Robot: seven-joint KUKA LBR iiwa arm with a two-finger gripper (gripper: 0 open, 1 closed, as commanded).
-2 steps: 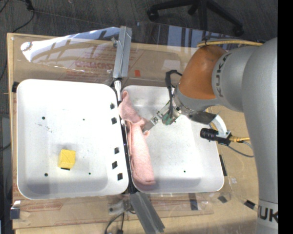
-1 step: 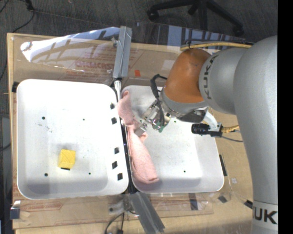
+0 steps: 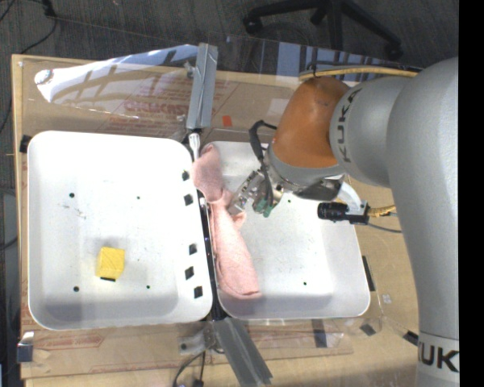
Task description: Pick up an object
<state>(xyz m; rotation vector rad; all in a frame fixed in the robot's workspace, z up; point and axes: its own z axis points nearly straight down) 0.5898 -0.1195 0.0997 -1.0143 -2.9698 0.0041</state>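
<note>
A pink cloth (image 3: 226,232) lies crumpled along the left wall of the right bin (image 3: 323,289), running from the far corner down to the near side. My gripper (image 3: 254,200) hangs low in the right bin, just right of the cloth's upper half and close to touching it. A small green thing shows at its tip, too small to identify. A yellow sponge-like block (image 3: 111,263) rests in the left bin (image 3: 81,168), toward its near left part.
A metal divider rail (image 3: 200,95) runs between the bins at the back. The bulky grey arm with its orange band (image 3: 306,127) covers the far right of the right bin. Bare white floor lies right of the cloth.
</note>
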